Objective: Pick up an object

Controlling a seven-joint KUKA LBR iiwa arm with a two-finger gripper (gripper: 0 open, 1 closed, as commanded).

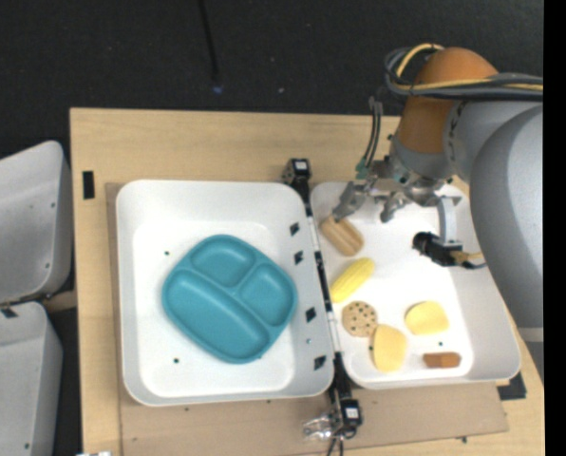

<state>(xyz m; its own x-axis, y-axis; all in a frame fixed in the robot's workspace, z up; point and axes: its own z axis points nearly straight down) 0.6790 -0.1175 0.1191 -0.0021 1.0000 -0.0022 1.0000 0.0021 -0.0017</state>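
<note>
My gripper (pixel 368 205) hangs over the far end of the right bin (pixel 492 321), its two fingers spread open with only white bin floor showing between them. A tan bread roll (pixel 341 236) lies just below the left finger (pixel 348 200), near the bin's left wall. Further toward the front lie a yellow corn cob (pixel 352 276), a brown speckled cookie (pixel 359 318), a pale yellow wedge (pixel 390 348), a yellow rounded piece (pixel 425 318) and a small orange-brown piece (pixel 442 359).
The left bin (pixel 136 350) holds a teal divided plate (pixel 228 297). The divider between the bins (pixel 316 283) carries black clips. The grey arm with its orange band (pixel 444 93) fills the upper right. Bench edge runs along the front.
</note>
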